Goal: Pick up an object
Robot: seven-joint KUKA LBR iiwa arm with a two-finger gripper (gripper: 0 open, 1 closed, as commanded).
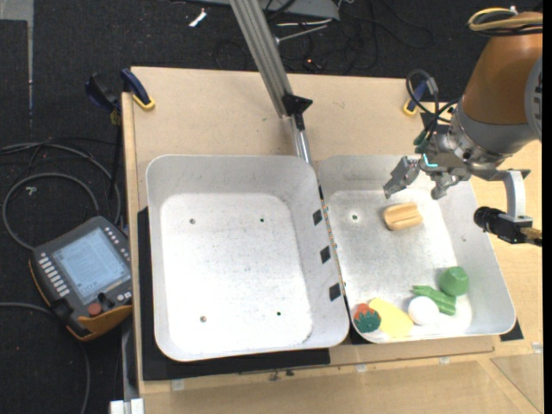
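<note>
Closest to the camera in the right bin (483,257) there's a clump of small toys (414,309), and further back a tan block (402,216) lying alone with its long axis roughly left-right. The end effector (423,178) hangs spread open with nothing in it, just behind and slightly right of that block, so I'd guess it's the easiest target.

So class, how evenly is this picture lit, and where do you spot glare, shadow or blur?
Camera view: lighting is soft and even; the right bin looks bright, near washed out, around the white object; faint shadow lies under the tan block; the gripper looks slightly soft; the floor is dark.
</note>
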